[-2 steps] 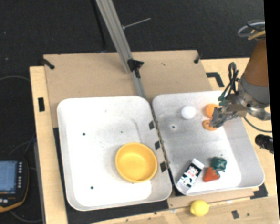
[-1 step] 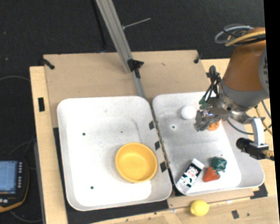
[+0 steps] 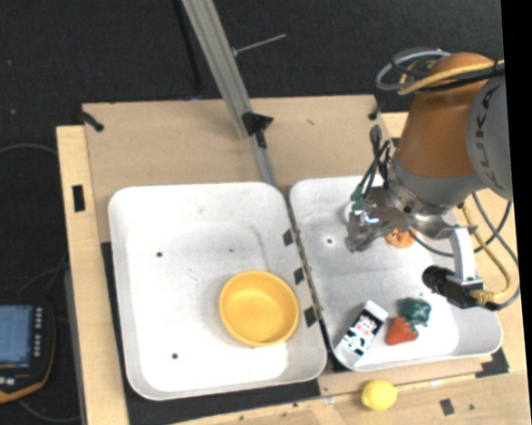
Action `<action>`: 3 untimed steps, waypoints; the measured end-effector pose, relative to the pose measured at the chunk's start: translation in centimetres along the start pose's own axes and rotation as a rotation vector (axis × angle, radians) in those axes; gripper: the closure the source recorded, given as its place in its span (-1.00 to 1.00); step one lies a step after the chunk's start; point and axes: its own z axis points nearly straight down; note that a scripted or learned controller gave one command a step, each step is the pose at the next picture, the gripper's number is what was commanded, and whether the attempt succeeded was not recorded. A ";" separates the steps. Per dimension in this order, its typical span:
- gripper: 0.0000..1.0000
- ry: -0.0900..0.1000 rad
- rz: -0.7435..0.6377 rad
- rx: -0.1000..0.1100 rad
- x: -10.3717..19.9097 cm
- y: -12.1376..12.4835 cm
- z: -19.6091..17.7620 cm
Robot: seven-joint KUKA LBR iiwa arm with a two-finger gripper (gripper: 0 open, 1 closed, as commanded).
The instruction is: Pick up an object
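My gripper hangs over the upper middle of the right bin, below the grey and orange wrist. A small orange object peeks out just to its right, partly hidden by the wrist. Lower in the same bin lie a white box with black spots, a red piece and a dark green piece. A yellow bowl sits in the left bin, near its lower right.
A yellow ball rests on the bench in front of the right bin. A slanted metal post rises behind the bins. Cables and a black fitting hang at the arm's right. A handheld pendant lies at far left.
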 end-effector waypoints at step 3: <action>1.00 0.000 -0.002 0.003 14.2 -3.7 0.0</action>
